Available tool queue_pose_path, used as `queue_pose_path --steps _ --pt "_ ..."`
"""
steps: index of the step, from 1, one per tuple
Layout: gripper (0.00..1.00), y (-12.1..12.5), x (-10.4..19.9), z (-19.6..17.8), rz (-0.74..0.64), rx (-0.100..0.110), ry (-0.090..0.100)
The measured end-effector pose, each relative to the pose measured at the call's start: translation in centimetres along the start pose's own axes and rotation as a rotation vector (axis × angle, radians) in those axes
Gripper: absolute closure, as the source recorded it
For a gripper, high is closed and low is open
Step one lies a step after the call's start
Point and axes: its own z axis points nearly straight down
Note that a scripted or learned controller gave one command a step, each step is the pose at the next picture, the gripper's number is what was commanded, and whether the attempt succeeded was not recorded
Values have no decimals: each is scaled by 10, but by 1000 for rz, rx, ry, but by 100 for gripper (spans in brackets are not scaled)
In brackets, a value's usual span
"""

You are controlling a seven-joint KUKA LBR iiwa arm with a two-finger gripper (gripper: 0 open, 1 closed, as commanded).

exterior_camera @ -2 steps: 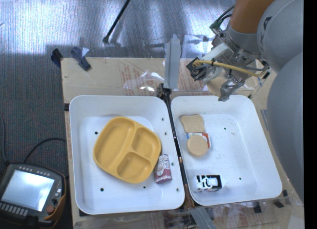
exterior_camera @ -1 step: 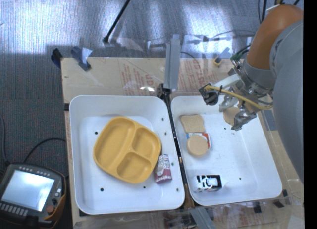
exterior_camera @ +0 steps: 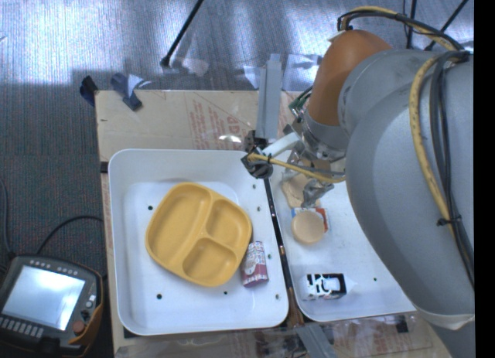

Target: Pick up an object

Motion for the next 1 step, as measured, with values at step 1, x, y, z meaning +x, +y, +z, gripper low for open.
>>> queue_pose_path --steps 1 --pt "100 34 -6 -42 88 -5 13"
